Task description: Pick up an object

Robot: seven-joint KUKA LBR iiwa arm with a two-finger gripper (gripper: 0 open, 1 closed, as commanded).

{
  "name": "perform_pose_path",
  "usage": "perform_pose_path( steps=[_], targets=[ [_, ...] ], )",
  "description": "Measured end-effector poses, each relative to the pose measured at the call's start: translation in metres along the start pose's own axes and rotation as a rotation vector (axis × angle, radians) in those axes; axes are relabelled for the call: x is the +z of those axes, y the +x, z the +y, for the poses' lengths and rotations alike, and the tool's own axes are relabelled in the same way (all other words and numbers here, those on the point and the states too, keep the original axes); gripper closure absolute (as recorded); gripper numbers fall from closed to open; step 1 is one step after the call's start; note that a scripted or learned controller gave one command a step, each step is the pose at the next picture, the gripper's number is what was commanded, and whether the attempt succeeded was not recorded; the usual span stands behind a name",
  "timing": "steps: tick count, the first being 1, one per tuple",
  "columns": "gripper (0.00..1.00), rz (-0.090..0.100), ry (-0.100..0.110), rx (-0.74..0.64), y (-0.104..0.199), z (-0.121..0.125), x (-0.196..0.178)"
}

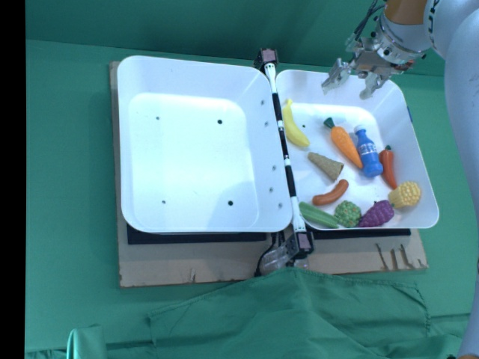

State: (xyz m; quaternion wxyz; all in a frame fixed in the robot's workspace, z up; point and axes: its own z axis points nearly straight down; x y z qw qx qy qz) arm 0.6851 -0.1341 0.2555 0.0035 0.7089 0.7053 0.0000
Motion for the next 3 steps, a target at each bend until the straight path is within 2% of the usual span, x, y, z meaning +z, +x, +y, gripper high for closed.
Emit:
perform_pose_path(
  steps=[1,2,3],
  targets=[
    [0.0,0.016,0.017,-0.005,-0.051,0.015,0.073],
    [1.0,0.018,0.018,-0.01,-0.045,0.016,0.06],
    [0.0,0.011,0.014,-0.007,-0.049,0.016,0.059]
  ],
)
